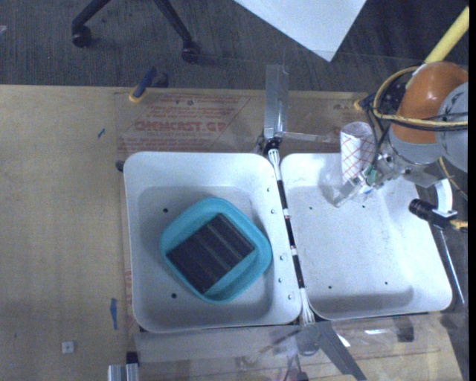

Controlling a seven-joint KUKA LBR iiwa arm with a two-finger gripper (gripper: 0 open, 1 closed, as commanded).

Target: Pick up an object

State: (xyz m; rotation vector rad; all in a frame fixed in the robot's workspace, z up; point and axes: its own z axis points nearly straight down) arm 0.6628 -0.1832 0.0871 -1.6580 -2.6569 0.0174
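A blue square-ish tub lies tilted in the left bin, with a dark ridged block resting inside it. My gripper hangs over the far part of the right bin, below the orange wrist band. A white cup-like object with a red grid pattern stands right at the gripper's tip, touching or very close to it. A pale translucent shape lies on the bin floor just left of the gripper; I cannot make out what it is.
A metal post rises behind the seam between the bins. Cables and a black fitting hang at the arm's right side. A white sheet lies on the floor at the back. Bare wood bench lies left of the bins.
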